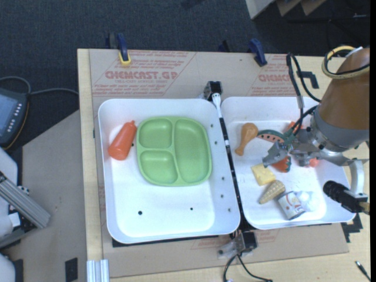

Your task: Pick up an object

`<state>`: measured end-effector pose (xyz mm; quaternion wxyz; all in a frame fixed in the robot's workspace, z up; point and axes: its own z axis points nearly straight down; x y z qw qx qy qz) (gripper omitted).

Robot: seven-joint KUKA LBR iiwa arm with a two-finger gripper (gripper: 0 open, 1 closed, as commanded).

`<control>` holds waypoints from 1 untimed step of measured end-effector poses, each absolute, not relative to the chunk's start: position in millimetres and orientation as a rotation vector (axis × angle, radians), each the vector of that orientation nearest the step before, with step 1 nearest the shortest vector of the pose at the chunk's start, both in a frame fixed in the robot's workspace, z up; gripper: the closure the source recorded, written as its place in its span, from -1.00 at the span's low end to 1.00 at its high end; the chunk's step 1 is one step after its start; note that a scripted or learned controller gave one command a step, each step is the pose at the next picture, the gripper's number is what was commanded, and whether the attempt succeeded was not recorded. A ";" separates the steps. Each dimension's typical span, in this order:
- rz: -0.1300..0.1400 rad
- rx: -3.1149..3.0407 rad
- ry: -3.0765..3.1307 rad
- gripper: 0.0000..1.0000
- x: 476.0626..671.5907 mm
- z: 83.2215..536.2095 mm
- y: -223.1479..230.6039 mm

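Tabletop (pixel 88 157) of brown board, printed red lettering along the far edge, two blue clamps there. Two shallow white bins side by side. Left bin (pixel 164 219): a green divided plate (pixel 174 150) with three compartments, lying flat near the middle; just beside its left edge an orange bottle-shaped toy (pixel 121 141), lying on its side, narrow end toward the far rim. Right bin (pixel 258 216): a tan drumstick-shaped toy (pixel 246 137) toward the far left corner, thick end up-view; a yellow wedge like a cheese piece (pixel 263 174) near the centre; just below it a beige ribbed cone (pixel 272 191), lying tilted; beside that, toward the near right, a small grey-and-white crumpled packet (pixel 293 204) with red marks. A curved green-and-red strip, watermelon-slice pattern (pixel 271 137), lies between drumstick and arm. Arm enters from the right, orange band above grey wrist, cables trailing. Tool (pixel 279 157) low over the middle of the right bin, just right of the yellow wedge; a small red object (pixel 283 165) sits directly at its tip, touching or nearly so, partly hidden by the metal. Whether the tool is open, closed or gripping the red object: cannot tell from this angle.
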<state>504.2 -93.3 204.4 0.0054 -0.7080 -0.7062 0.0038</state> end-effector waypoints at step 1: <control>0.000 -2.221 -2.221 -1.00 507.0 210.1 -93.4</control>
